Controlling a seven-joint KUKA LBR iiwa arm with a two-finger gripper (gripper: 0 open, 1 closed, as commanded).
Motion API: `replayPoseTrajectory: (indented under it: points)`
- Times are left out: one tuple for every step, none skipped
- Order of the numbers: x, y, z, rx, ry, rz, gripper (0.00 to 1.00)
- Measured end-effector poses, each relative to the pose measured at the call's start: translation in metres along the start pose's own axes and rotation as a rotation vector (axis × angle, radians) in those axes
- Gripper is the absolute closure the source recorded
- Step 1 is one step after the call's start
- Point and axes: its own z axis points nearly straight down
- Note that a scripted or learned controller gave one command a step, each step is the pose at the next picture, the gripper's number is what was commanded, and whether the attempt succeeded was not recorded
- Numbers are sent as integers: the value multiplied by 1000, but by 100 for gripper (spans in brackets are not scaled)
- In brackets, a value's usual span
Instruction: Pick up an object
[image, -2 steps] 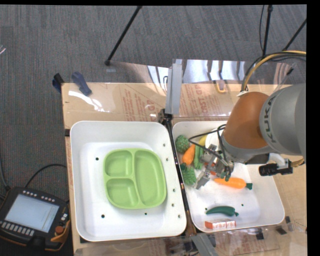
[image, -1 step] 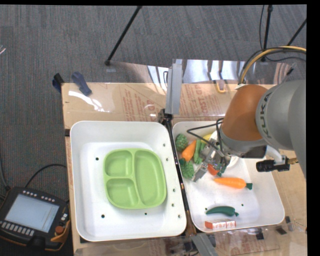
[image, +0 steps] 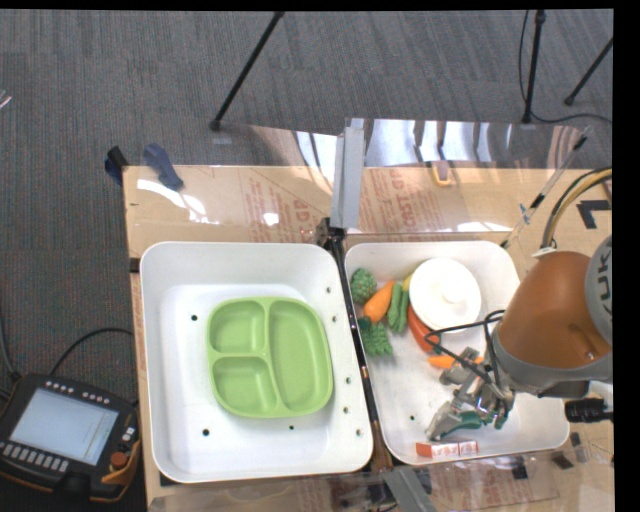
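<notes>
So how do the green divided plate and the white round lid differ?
The green divided plate is a rounded rectangle with three compartments; the white round lid is a plain disc. The plate lies alone in the left bin; the lid sits among toy vegetables in the right bin. The plate looks larger. Both lie flat.

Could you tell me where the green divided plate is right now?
The green divided plate lies flat in the middle of the left white bin, across the divider from the toy vegetables.

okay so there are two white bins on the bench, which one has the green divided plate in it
The left bin. The green divided plate lies in its middle, while the right bin holds toy vegetables, a white round lid and the gripper.
</notes>
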Motion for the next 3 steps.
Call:
replayPoseTrajectory:
  points:
    - [-17,67,1,-2,2,31,0]
    - [-102,111,0,-1,-2,101,0]
    - [-50,59,1,0,2,25,0]
